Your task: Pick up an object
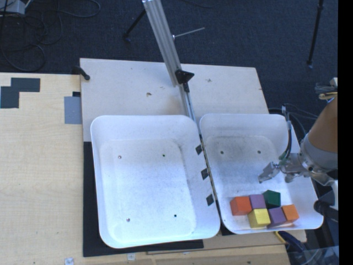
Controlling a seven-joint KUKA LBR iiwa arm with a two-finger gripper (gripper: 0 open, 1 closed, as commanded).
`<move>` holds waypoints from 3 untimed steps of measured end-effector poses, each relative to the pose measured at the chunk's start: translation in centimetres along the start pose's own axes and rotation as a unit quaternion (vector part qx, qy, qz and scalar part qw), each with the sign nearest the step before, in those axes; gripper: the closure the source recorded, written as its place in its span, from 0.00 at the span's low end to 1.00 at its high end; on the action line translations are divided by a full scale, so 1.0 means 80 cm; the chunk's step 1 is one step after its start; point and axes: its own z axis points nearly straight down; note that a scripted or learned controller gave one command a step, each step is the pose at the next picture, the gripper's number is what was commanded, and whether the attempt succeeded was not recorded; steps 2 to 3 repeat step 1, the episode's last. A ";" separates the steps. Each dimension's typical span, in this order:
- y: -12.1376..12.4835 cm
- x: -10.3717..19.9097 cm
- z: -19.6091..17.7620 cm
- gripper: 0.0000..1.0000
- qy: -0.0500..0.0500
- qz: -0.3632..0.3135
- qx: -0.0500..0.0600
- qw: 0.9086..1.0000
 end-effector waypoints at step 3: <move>-0.043 0.000 0.045 0.00 0.001 0.003 0.000 1.000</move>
